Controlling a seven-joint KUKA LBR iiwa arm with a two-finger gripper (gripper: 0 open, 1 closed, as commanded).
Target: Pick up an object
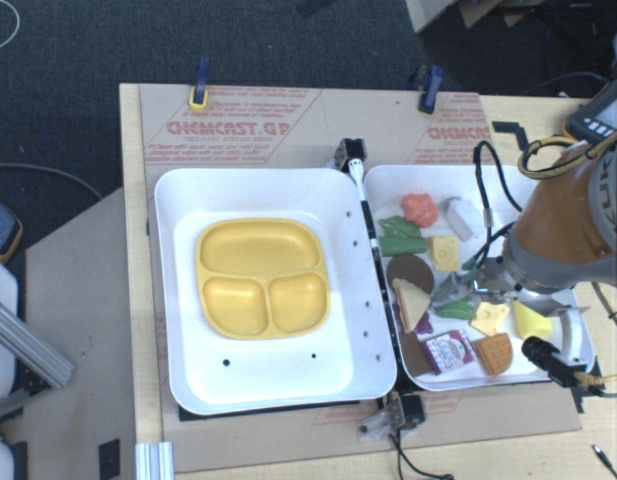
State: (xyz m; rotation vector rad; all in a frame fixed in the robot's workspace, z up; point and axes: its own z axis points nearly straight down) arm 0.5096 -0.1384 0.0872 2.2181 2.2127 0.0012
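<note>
A cardboard-topped bench [288,118] fills the middle of the frame, bearing two shallow white bins side by side. The left bin [178,268], centre-left, holds a yellow divided tray [263,276]. The right bin [388,183], centre-right, holds a jumble of small toy foods. The grey arm [563,218] with its orange band reaches in from the right edge, over this bin.

Its gripper [458,290] sits low among the pieces, touching or just above a green piece [454,310], with a yellow wedge [490,318] just beside it. Whether it is released or clenched cannot be told.

Smaller pieces nearby: a green leafy piece [403,236], a pink lump [420,208], a pale yellow cube [445,252].

Judged step: closing in for a grasp. Next would be gripping one piece cleanly, then lifting straight up.
</note>
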